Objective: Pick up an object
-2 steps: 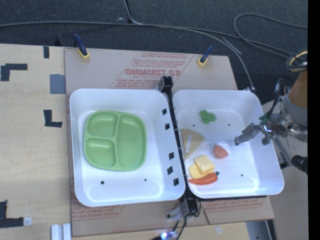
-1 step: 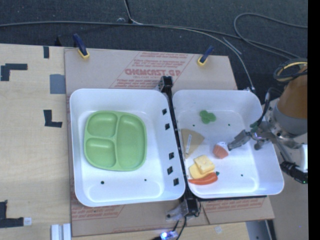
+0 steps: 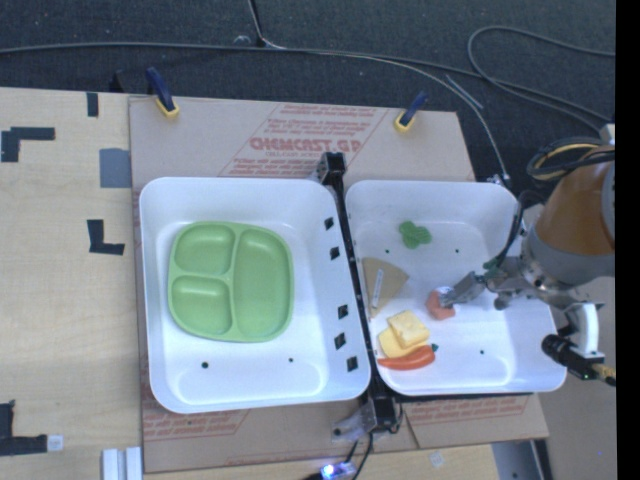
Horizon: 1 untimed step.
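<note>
The right bin (image 3: pixel 470 200) holds several small toy foods. A green leafy piece (image 3: pixel 414 234) lies toward its back. A tan wedge (image 3: pixel 381 281) rests by the divider. A yellow block (image 3: pixel 406 330) sits on a red chili pepper (image 3: pixel 407 359) near the front. A small red-orange piece (image 3: pixel 440 304) lies mid-bin. My gripper (image 3: pixel 462 290) reaches in from the right, low over the bin floor, its tip right beside the red-orange piece. I cannot make out whether it touches the piece.
The left bin (image 3: pixel 160 368) carries a green three-compartment plate (image 3: pixel 231 280). A black divider strip (image 3: pixel 345 268) runs between the bins. Cardboard lies under both, clamped at the back. The arm's orange band (image 3: pixel 580 213) hangs over the right bin's right rim.
</note>
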Motion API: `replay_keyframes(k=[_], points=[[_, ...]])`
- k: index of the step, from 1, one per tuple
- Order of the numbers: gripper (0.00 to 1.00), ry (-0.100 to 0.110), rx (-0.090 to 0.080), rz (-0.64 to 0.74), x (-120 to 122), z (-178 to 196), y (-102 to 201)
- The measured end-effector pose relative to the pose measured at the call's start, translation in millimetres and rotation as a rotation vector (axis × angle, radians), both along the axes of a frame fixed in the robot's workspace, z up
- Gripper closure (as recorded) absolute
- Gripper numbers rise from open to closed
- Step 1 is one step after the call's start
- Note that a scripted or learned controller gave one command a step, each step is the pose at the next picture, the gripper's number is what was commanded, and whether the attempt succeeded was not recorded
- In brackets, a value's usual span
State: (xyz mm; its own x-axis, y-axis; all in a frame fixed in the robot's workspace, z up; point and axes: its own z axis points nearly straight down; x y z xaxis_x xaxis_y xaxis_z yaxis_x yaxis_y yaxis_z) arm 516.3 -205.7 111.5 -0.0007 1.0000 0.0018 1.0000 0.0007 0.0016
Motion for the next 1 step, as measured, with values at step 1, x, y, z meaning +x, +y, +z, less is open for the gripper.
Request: replay_keyframes(k=[1], points=[[1.00,-0.006,0.000,0.002,2.0,12.6,1.3]])
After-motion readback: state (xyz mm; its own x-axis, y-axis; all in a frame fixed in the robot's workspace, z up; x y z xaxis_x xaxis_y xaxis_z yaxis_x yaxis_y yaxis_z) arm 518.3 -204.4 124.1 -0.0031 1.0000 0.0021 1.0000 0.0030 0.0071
